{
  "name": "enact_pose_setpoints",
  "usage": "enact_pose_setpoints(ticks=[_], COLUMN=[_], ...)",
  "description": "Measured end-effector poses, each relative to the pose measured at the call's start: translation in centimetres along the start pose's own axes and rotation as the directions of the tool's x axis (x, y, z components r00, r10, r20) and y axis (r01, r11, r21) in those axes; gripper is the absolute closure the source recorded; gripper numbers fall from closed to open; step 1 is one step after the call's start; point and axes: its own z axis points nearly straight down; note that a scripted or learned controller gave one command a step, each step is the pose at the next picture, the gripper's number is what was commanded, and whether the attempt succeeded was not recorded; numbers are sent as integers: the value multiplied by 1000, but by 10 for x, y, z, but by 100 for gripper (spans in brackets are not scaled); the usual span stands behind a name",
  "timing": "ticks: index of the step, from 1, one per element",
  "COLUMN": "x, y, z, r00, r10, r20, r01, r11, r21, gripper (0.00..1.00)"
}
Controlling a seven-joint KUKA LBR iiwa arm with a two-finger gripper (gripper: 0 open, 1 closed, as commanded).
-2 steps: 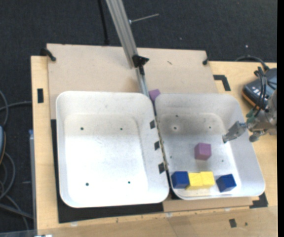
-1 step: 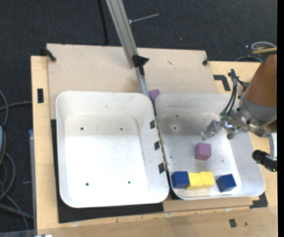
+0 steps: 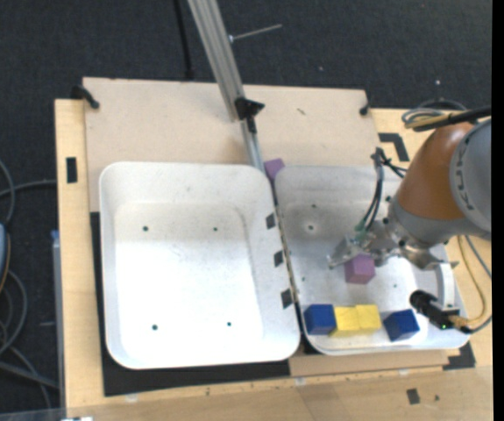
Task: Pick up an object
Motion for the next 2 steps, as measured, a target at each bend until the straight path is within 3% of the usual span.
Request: enact_pose_setpoints(ticks=[1,2], x=[-1,65], y=[0,16], z=[-9,-80], r00=[1000,1000], r10=[1,-9], r20=[0,-2], r01=[-1,9], r11=[1000,1000], r21=[-1,-6], gripper=[100,100])
